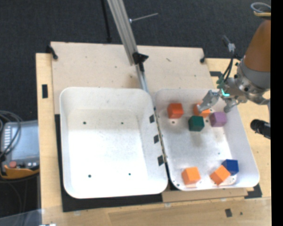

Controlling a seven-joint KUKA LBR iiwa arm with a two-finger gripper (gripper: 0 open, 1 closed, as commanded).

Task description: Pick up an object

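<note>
white bins (108, 140), orange cubes (175, 110), green cube (196, 123), purple cube (219, 118)

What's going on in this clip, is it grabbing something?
The grey arm reaches in from the right, its claw low over the right bin, by a small orange block, a green block and a purple block. Whether it grips anything is unclear. More blocks sit near the bin's front edge.
</note>
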